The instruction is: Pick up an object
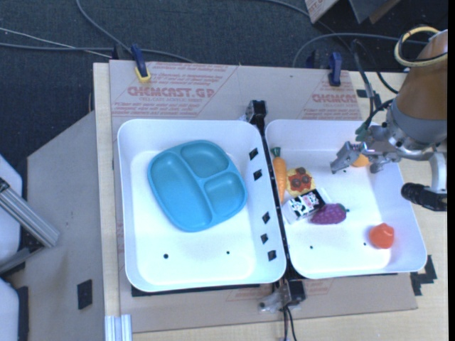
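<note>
The end effector (362, 158) hangs over the right bin (405, 261), an orange thing (361, 161) apparently between its fingers, so I'd lift straight, slowly, clear of the grapes (329, 214)

One fixed camera, high above the table (178, 84), looking down at a slant; both bins in frame, arm (426, 84) entering from 3 o'clock.
</note>
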Robot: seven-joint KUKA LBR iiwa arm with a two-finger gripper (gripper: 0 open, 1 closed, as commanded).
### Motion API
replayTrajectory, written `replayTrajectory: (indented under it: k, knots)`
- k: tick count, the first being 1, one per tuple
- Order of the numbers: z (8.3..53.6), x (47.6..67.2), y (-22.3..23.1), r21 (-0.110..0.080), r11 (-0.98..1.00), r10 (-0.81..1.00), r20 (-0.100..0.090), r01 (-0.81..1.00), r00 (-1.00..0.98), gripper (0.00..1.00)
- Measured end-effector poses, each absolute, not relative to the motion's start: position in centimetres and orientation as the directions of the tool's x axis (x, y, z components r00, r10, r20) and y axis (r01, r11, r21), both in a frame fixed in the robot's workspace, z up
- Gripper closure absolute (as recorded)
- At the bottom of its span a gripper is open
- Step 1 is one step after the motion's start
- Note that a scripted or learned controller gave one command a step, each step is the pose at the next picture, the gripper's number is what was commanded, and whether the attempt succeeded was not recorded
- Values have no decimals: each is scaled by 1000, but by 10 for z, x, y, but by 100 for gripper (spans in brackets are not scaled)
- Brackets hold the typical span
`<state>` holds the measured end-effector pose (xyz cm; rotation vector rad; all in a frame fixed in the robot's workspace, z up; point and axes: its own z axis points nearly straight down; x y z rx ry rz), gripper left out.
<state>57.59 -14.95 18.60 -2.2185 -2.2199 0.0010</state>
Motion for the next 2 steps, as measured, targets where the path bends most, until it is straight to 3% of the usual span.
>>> replayTrajectory:
  k: [2]
  knots:
    - [86, 575, -155, -8, 0, 1000, 3, 1000, 0, 0]
